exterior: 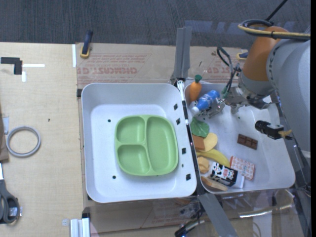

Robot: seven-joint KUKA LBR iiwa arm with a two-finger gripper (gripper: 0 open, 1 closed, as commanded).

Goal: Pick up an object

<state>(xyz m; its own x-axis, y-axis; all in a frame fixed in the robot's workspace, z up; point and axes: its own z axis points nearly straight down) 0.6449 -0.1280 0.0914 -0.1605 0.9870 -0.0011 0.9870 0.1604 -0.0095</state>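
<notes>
While the grey arm (291,78) reached in from the right, its gripper (222,104) hung low over the back left part of the right bin (276,181), just beside a blue object (210,98) with a shiny silvery end; whether the gripper was clamped on that object or merely next to it could not be told, since the two blurred together at that spot; the blue object lay near the wall shared with the left bin (86,132), just in front of a carrot (195,89) with a green top that sat in the back corner; nearer the front along the same wall lay a flat green piece (200,128), then a pale orange piece (207,142), then a banana (215,156); a black and white carton (226,174) rested at the front edge, touching a pink packet (243,167) to its right; a brown chocolate bar (247,141) lay by itself toward the middle of the bin, well apart from the gripper; the left bin held a green divided plate (147,144), lying flat at its centre; out on the wooden bench (44,102) to the left sat a grey ring (22,141), and a pair of scissors (7,206) lay at the frame's edge.
</notes>
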